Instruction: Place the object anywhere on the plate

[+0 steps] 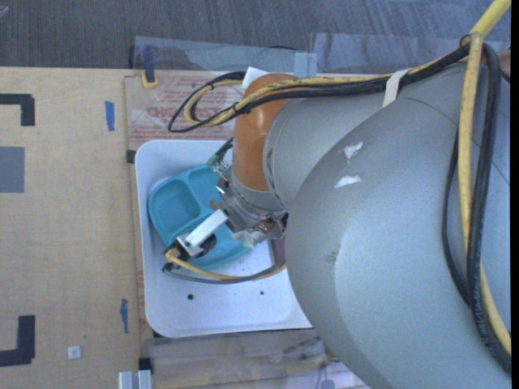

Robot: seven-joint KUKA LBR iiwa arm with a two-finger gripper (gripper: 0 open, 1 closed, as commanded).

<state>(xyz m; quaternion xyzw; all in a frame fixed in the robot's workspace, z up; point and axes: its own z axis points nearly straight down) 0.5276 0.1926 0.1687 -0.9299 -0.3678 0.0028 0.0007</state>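
Observation:
A teal plate (180,205) with two compartments lies in the upper left part of the white bin (215,306). My gripper (246,220) hangs low over the plate's right side, under the orange band of the wrist. The grey arm comes in from the right and covers the plate's right edge and whatever lies beneath the gripper.
The bin's front floor holds two small dark specks (190,297). A wooden bench top (65,217) with black corner marks and blue tape strips stretches to the left. The big arm body (381,217) hides the right half of the scene.

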